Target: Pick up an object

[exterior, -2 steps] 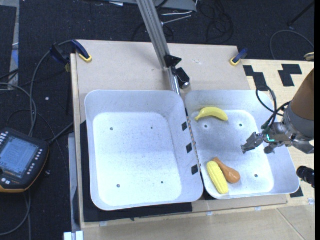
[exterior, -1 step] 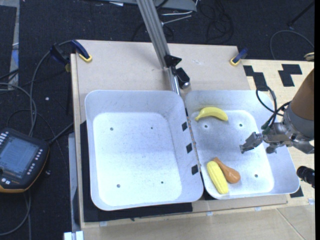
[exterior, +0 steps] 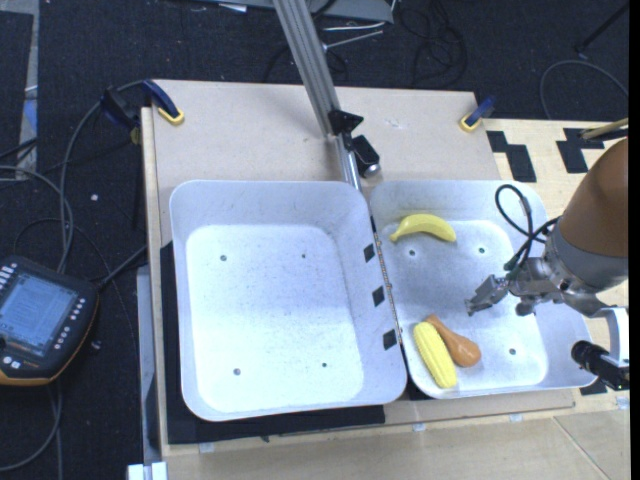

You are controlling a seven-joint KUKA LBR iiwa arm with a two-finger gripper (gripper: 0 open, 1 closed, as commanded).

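In the right bin (exterior: 530,373) lie three objects. A yellow banana (exterior: 423,228) rests near the bin's far left side. A yellow corn cob (exterior: 435,355) lies at the near left, with an orange carrot-like piece (exterior: 456,342) touching its right side. My gripper (exterior: 484,299) hangs over the middle of the right bin, pointing left. It sits up and to the right of the corn and the orange piece and well below the banana, apart from all three. Nothing shows in it.
The left bin (exterior: 200,208) is a wide white tray beside the right one. A slanted metal pole (exterior: 312,58) meets the bench at a clamp (exterior: 358,153) behind the bins. A black cable (exterior: 515,203) loops over the right bin's far right corner.
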